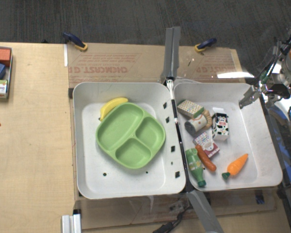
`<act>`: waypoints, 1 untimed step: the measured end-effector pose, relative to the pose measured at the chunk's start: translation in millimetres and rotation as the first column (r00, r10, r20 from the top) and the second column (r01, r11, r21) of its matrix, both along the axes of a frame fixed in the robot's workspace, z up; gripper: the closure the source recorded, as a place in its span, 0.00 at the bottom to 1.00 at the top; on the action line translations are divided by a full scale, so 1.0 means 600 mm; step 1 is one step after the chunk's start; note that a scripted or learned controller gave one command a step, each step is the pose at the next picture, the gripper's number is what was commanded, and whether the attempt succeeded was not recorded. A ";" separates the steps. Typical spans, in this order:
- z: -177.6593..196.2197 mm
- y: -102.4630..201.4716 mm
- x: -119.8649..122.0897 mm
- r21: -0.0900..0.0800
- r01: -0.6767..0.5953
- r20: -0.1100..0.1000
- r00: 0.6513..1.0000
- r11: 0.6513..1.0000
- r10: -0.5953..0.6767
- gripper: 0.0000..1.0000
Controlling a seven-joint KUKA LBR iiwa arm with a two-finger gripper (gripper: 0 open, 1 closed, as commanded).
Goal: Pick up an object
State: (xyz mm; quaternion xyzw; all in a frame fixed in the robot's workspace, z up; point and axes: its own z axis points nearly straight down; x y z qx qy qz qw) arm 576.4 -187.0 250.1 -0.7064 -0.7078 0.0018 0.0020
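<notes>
The tool hangs at the right bin's far right edge; whether it is open I cannot tell. It holds nothing. The carrot lies apart from the clutter, the easiest target: descend straight, straddling its width.

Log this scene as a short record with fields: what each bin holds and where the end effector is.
left bin: green divided plate, a banana partly under its far edge
right bin: carton, can, cow-print box, pink packet, green bottle, two carrots
end effector: over the right bin's far right corner, holding nothing visible
</notes>
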 end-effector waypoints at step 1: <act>-0.162 0.065 0.032 0.000 -0.061 0.000 0.998 0.998 0.061 0.00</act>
